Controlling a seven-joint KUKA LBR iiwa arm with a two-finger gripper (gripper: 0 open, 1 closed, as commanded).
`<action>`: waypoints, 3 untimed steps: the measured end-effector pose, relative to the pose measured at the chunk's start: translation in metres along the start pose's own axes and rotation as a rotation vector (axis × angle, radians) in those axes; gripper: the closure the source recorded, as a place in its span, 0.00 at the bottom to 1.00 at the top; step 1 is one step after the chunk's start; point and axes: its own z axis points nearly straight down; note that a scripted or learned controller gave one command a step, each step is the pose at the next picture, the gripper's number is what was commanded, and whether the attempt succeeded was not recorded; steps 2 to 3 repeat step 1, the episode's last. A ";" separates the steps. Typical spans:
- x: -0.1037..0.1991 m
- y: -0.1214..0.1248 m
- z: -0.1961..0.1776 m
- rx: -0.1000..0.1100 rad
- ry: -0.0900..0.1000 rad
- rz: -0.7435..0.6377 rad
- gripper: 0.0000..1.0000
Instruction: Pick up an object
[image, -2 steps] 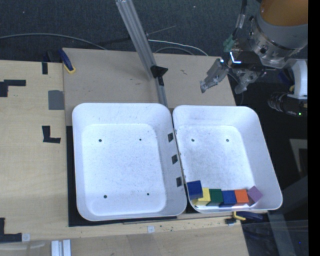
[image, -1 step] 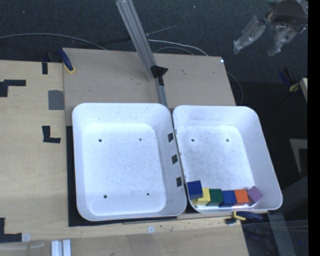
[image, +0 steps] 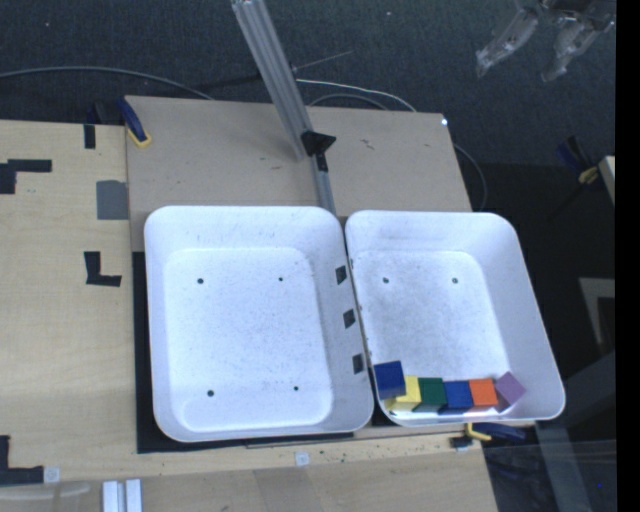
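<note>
- The pincer (image: 545, 40) hangs at the far right of the scene, off beyond the table (image: 60, 330) edge and over the dark floor, its pale fingers splayed apart with nothing between them.
- The things to be picked lie well away from it: a row of small blocks packed along the near wall of the right bin (image: 520, 260), running left to right along that wall.
- From the left, the row reads blue block (image: 388, 378) (sitting a little farther from the wall than the rest), yellow block (image: 407, 397), green block (image: 431, 391), a second blue block (image: 457, 394), orange block (image: 482, 392) and purple block (image: 510, 387) in the near-right corner.
- The blocks touch or nearly touch one another, and they sit hard up to the rim, which looks likely to crowd any fingers coming down.
- The relation that matters: the row lies toward the near side of the pincer and slightly to its left, across the whole depth of the right bin, so the reach would have to come toward the viewer and down.
- The left bin (image: 165, 300) sits just beside the right one, farther from the pincer.
</note>
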 end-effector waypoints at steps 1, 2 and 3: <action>-0.094 -0.020 -0.002 -0.001 0.000 0.005 0.00; -0.094 -0.020 -0.002 -0.001 0.000 0.005 0.00; -0.094 -0.020 -0.002 -0.001 0.000 0.005 0.00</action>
